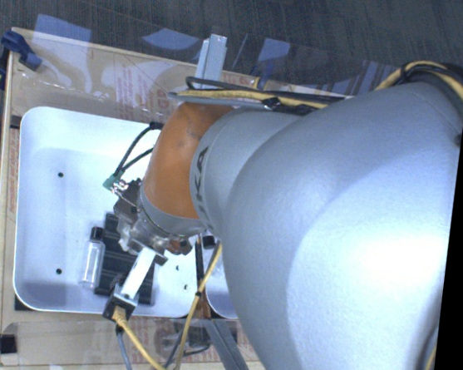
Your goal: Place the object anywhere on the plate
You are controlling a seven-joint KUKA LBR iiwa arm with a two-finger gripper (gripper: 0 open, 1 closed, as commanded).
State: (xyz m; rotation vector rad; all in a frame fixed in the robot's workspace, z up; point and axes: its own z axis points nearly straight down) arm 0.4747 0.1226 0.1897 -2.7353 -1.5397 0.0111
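Dark carpet lies beyond the worktop [45,337], whose wooden edge frames the left white bin [45,199]. The grey arm [332,251] fills most of the right side and hides nearly all of the second bin [216,299], of which a small white curve shows below the wrist. The orange band [175,165] leads down to the tool [120,271], which sits low in the left bin over dark parts that are hard to make out. Whether it is open or closed cannot be told. A small clear, bottle-like object [90,261] lies just beside it on the bin floor; the plate cannot be made out.
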